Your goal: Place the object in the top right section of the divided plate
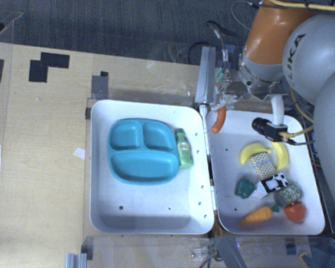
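Camera view. Blue moulded plastic divided plate (142, 151) in left shallow white bin (145, 214); taken as landmark. Right of plate, past bin wall: small orange-red sausage-shaped object (217, 120) hanging upright under pincer (220, 108), over the seam between bins, near far edge. Top end of object looks nipped between pincer tips, though tips small and partly lost against metal bracket; grip judged shallow. Translucent green plastic bottle (183, 149) lying touching plate's right rim, just beside target top right section.

Step judged: carry toward plate. Advice: travel left and slightly nearer, high enough to clear bin wall and bottle; centre over top right section; lower close before release so long object does not roll out or tip onto bottle.
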`<act>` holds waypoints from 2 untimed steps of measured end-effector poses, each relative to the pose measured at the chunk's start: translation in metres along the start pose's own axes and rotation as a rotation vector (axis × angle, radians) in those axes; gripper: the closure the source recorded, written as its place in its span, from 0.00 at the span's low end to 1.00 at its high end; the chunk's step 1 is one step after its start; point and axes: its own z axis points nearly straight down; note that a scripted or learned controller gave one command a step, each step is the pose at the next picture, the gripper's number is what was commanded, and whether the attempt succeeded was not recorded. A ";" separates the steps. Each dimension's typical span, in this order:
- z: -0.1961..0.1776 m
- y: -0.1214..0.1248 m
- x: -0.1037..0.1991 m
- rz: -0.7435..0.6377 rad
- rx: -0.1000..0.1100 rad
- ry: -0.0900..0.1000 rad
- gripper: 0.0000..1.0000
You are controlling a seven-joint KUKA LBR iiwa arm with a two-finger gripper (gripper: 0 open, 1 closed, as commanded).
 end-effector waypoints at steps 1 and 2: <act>-0.012 0.002 0.001 -0.005 -0.007 -0.001 1.00; 0.040 -0.017 -0.001 0.059 0.003 0.001 1.00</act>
